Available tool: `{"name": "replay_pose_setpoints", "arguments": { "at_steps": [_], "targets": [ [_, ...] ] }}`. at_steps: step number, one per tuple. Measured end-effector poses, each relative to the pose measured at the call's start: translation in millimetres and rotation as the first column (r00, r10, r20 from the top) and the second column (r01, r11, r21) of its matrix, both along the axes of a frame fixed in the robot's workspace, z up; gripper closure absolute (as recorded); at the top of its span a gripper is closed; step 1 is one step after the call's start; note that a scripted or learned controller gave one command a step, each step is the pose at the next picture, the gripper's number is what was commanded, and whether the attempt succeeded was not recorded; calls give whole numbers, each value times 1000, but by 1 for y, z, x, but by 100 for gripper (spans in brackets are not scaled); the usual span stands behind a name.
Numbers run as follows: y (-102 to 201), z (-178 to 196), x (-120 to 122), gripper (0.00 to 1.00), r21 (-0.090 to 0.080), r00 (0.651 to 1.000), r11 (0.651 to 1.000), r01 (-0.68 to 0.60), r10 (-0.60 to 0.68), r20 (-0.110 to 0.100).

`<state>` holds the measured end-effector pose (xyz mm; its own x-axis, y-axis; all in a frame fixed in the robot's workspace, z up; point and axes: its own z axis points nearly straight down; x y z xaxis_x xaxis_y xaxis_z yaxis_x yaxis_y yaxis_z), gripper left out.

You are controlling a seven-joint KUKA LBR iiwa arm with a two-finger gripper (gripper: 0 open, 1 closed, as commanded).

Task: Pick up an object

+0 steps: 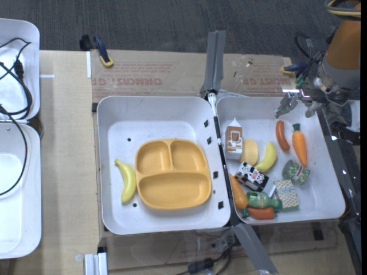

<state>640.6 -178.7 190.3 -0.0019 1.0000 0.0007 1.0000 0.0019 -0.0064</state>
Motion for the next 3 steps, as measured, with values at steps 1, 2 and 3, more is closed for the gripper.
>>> {"name": "replay_pose_setpoints", "arguments": {
  "at_steps": [1,2,3],
  "targets": [
    [-33,-92,18,0,8,996,996,-94,94,0],
    [-34,-86,18,100,3,995,995,-97,97,0],
    [-13,16,19,100,-2,1000,1000,-6,6,4]
  ]
}}
